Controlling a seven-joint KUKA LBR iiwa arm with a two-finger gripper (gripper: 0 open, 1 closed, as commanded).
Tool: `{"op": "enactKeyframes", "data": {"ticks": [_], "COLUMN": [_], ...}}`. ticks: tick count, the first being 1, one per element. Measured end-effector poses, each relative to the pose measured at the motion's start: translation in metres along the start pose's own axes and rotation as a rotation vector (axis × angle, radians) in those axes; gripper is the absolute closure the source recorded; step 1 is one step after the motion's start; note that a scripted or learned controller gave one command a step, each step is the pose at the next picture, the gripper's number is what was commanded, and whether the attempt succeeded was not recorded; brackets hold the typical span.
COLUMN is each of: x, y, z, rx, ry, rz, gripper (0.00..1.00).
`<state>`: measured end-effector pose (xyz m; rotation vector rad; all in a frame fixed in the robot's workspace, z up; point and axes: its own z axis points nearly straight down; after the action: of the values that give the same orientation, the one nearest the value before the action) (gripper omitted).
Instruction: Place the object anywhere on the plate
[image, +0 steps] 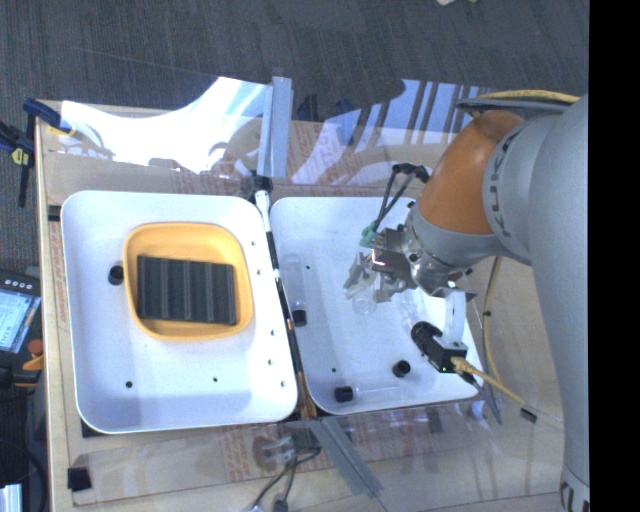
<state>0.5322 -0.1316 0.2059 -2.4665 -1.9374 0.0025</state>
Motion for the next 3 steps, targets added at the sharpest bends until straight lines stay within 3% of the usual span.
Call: {"op": "enactKeyframes", "data": {"ticks": [1,2,3], "x": [0.000,0.073,0.141], "y": [0.000,0.012,0.011], "z": [0.000,-0.001,0.007], "rx": [0.000,-0.003,-0.004], "ry": [0.000,-0.003,-0.003], "rz": [0.000,-0.260,-0.368], "gripper": [0.00,0.00,0.00]}}
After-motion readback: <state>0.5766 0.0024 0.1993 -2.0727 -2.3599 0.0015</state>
